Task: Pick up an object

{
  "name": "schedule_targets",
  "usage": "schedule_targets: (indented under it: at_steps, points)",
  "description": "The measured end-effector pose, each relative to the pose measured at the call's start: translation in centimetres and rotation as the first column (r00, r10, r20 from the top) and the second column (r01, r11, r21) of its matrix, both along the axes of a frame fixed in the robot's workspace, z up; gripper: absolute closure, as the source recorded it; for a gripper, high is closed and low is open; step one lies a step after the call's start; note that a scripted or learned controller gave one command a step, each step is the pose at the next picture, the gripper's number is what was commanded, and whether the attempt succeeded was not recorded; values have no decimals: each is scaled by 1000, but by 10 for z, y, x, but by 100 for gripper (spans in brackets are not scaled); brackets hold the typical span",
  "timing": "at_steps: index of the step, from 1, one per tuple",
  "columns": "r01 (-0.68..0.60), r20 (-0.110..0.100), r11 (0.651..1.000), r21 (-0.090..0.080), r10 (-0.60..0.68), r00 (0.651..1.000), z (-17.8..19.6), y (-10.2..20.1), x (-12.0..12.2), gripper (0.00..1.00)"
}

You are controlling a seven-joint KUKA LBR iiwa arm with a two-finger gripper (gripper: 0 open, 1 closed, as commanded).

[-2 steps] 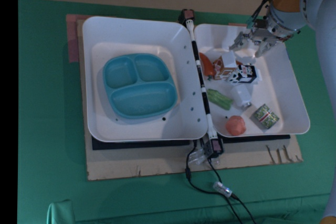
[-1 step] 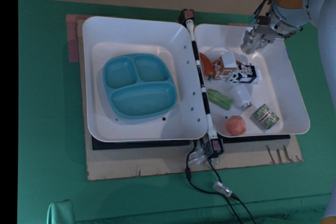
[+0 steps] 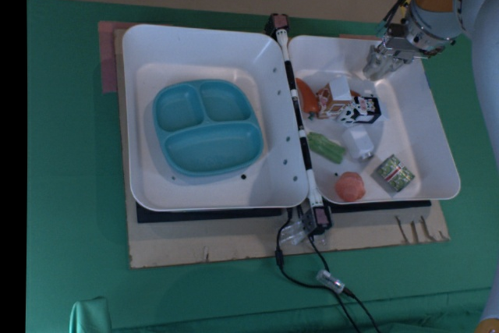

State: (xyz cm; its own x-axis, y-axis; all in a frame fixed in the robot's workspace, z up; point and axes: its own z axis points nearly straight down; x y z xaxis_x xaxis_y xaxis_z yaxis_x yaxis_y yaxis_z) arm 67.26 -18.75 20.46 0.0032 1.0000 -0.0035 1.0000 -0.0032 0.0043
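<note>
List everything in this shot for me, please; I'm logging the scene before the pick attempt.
Bins: two, white, side by side on the bench.
Divided plate: one, teal, in the left bin.
Cow-patterned carton: one, black and white, middle of right bin.
Brown and white carton: one, beside the cow carton.
Orange piece: one, right bin near the divider.
Green vegetable: one, right bin.
White carton: one, right bin.
Red round item: one, right bin's near edge.
Green box: one, right bin's near corner.
Cables: black, before the bins.
Claw: one, grey, over right bin's far side.
</note>
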Motion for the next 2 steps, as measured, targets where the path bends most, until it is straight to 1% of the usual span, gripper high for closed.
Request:
schedule_targets:
  at_steps: [1,2]
  points:
    - [0,-4,1000,1,0,1000,-14,0,-32,100]
    - [-1,1,1000,1,1,1000,18,0,-28,100]
